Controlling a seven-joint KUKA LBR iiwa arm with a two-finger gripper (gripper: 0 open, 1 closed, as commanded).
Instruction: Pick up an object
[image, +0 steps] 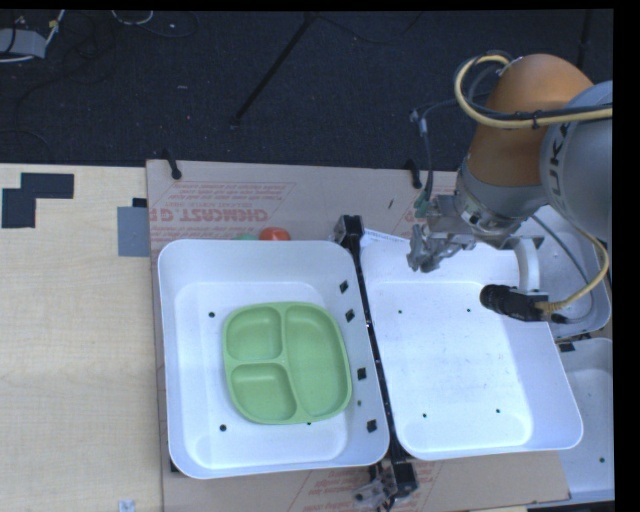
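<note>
**Hand sitting over right bin; only candidate lying in left bin**

The hand (428, 252) is hovering above the far-left corner of the right bin (470, 430), just beside the divider between the two bins. Nothing is showing between its fingers; whether they are wide or narrow cannot be told from this angle.

The green divided plate (287, 361) is lying flat in the left bin (190, 440), roughly central, leaning toward that bin's right wall. Its long axis is running near-to-far, slightly tilted. From the hand, the plate is lying across the divider, leftward and toward the near edge, well apart.

A small red object (274, 235) is resting on the cardboard just behind the left bin's far rim.

Judgement: the coming move is calling for a crossing leftward over the divider. The plate is looking flat and low, so a rim grasp seems likelier than a top pinch.
</note>
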